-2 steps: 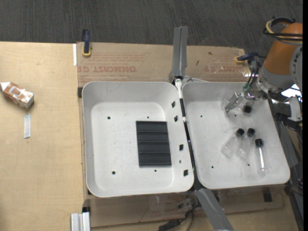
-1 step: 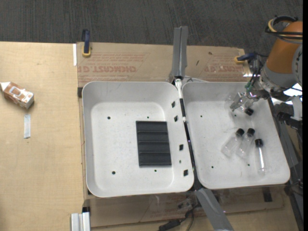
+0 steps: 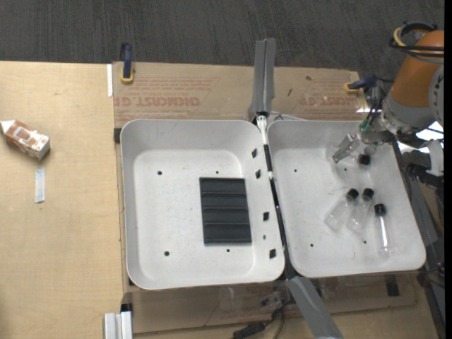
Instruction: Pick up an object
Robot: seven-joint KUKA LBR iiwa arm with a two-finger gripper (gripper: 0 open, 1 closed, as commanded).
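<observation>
My gripper (image 3: 361, 144) hangs over the far right part of the right bin (image 3: 311, 256), at the end of the grey and orange arm (image 3: 415, 83). Right by it I see a clear vial (image 3: 344, 150) and a small black cap (image 3: 364, 159); whether the vial is held or lying on the bin floor is unclear. Three more clear vials with black caps lie lower in that bin: one (image 3: 337, 215), a second (image 3: 358, 214) and a third (image 3: 383, 235). A black ridged rectangular block (image 3: 226, 210) lies flat in the middle of the left bin (image 3: 141, 189).
The two bins meet at a raised divider with clips (image 3: 267, 168). A small printed carton (image 3: 27, 140) and a pale strip (image 3: 39, 186) lie on the wooden bench at the far left. Clamps (image 3: 126, 62) hold brown cardboard behind the bins.
</observation>
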